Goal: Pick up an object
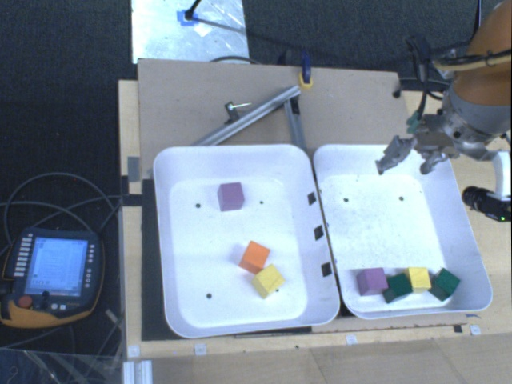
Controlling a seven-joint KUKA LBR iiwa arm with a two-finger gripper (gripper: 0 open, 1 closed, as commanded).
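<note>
Tool (412, 157) hangs released and empty over the right bin's (472, 246) far edge.
Best target, probably: the purple cube (371, 280), freest on its left; descend straight.

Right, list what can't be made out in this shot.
- Arm: cut off by the camera view's right edge.
- Green cube: its right side partly covered by the yellow cube.
- Handheld screen: text too small to read.
- Pincer: blurred.

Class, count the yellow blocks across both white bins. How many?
2: one yellow block in the left bin touching the orange block; another in the right bin's near row.
</note>
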